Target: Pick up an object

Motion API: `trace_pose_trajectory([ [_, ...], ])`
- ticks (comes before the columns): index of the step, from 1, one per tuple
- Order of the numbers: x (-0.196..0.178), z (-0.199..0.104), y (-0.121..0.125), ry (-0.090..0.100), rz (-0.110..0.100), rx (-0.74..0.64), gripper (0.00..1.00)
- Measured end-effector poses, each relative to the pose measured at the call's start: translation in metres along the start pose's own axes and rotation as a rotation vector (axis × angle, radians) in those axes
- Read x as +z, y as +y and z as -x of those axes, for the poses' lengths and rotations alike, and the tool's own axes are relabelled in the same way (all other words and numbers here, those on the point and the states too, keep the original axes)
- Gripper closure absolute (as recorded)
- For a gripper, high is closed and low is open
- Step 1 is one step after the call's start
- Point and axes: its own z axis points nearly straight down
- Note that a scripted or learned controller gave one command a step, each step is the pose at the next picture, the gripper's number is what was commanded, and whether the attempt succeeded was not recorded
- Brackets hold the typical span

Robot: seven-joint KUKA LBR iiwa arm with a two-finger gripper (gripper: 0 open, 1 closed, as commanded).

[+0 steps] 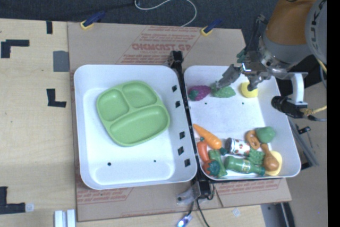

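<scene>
My gripper (pixel 235 84) hangs over the back of the right bin (pixel 234 114), open, with its fingers spread wide. One fingertip (pixel 219 84) reaches down to a green toy (pixel 225 92); the other (pixel 253 81) stands just above a yellow toy (pixel 248 91). Neither toy sits between the fingers. A purple toy (pixel 198 93) lies to the left of the green one, near the bin's wall. An orange carrot (pixel 207 136) lies further forward.
A heap of toy food (pixel 241 157) fills the right bin's front corner. The left bin (pixel 90 157) holds a green divided plate (pixel 133 112). A black divider (pixel 183 109) runs between the bins. A white cable (pixel 159 5) lies behind them.
</scene>
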Motion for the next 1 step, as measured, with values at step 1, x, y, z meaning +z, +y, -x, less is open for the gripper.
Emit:
trace_pose_trajectory([
  [1, -0.0098, -0.0007, 0.0002, 0.000, -0.001, -0.002, 1.00],
])
